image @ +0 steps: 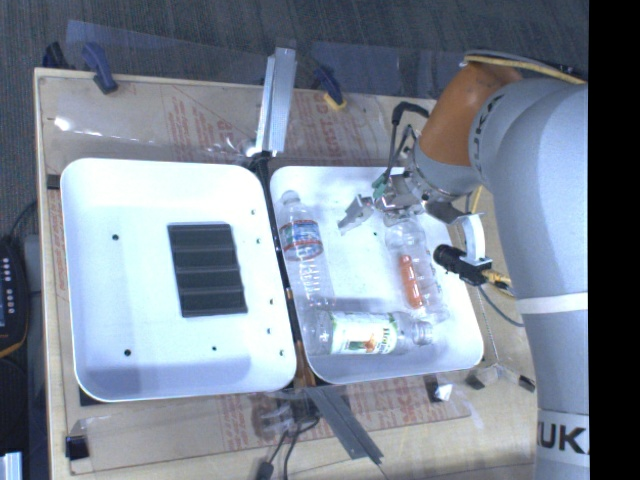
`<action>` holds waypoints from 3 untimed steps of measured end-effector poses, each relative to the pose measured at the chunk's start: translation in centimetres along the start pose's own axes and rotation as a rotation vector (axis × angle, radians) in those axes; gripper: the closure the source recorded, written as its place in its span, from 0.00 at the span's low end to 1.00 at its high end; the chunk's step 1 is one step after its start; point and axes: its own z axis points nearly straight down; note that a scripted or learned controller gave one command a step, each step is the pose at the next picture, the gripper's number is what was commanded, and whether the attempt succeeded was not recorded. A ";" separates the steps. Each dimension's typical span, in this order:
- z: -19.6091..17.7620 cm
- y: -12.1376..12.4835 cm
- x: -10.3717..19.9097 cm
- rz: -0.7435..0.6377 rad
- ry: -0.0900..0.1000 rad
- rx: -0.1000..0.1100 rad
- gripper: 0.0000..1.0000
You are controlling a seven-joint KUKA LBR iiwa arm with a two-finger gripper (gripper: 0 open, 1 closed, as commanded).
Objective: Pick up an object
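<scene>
Arm (530, 198): reaching in from the right, its grey body crossing the right bin's right side, orange band sitting above the wrist.
Jaws (372, 206): hanging over the right bin's far part, near its middle — whether wide or narrow, cannot tell from this slanted view; nothing is showing between them.
Right bin (340, 368): lying on the worktop's right half, touching the left bin along the shared edge.
Water bottle (303, 248): lying along the right bin's left wall, blue-and-white label facing up, cap pointing to the far edge.
Bottle with orange contents (414, 268): clear, lying lengthwise by the right bin's right side, just beside the wrist.
Green-labelled bottle (362, 334): lying crosswise along the right bin's near edge, close to the other two bottles' ends.
Left bin (110, 278): sitting on the worktop's left half — carrying a black ribbed block (207, 269) at its middle.
Worktop (150, 118): pale board with red printing under clear film.
</scene>
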 end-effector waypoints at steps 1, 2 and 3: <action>-7.1 -5.9 0.6 -0.036 0.000 0.000 0.00; -4.5 -3.2 0.5 -0.131 -0.001 -0.001 0.00; -2.6 -7.5 0.9 -0.147 0.000 0.001 0.00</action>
